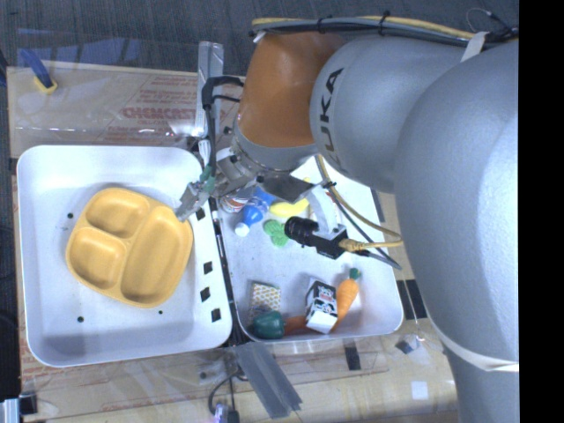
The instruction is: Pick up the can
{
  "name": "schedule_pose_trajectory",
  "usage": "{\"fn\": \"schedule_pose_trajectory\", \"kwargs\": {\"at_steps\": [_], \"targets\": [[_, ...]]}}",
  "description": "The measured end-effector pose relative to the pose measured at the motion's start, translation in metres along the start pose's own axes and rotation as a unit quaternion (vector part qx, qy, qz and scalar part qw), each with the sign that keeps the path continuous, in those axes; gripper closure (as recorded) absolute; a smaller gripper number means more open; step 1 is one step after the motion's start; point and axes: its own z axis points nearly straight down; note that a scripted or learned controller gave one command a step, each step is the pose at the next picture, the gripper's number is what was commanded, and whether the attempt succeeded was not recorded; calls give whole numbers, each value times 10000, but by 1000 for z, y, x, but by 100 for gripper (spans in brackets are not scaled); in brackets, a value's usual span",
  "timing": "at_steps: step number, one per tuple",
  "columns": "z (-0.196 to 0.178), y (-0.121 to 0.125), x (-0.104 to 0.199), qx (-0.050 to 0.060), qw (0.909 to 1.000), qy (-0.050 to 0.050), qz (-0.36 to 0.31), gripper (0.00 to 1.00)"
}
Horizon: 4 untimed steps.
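1. My arm (423, 130) reaches in over the counter (88, 91) from the right of the camera view. Its orange band (278, 86) hangs above the far edge of the two bins.
2. My claw (196, 196) is low over the wall where the two bins meet, near their far corners. Its tip is over the edge of the left bin (35, 263).
3. I cannot tell if the claw is released or clenched, and I see nothing grasped in it.
4. The can (233, 204) is in the far corner of the right bin (291, 271), on the side of the shared wall. It is just beside my claw, and my wrist hides a part of it, so only a red and white piece shows.
5. A blue thing (254, 215) lies just beside the can. A yellow thing (288, 208) and a small green thing (276, 233) are near it, more toward the middle of this bin.
6. Along the near edge of the right bin there are a green pepper (267, 326), a patterned block (263, 296), a small carton (322, 307) and a carrot (348, 294). The carrot leans against the carton.
7. The left bin carries a yellow divided plate (129, 247) in its middle, well apart from the can.
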Motion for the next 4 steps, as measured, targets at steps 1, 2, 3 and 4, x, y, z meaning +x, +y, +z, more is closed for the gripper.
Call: {"fn": "schedule_pose_trajectory", "kwargs": {"at_steps": [1,2,3,4], "targets": [[44,-87,-32,13,9999,5,-118,0],[43,-112,-24,7,9769,8,-2139,0],[43,-76,-58,-4,9912,-3,-1322,0],[43,-76,-58,-5,9912,-4,-1322,0]]}}
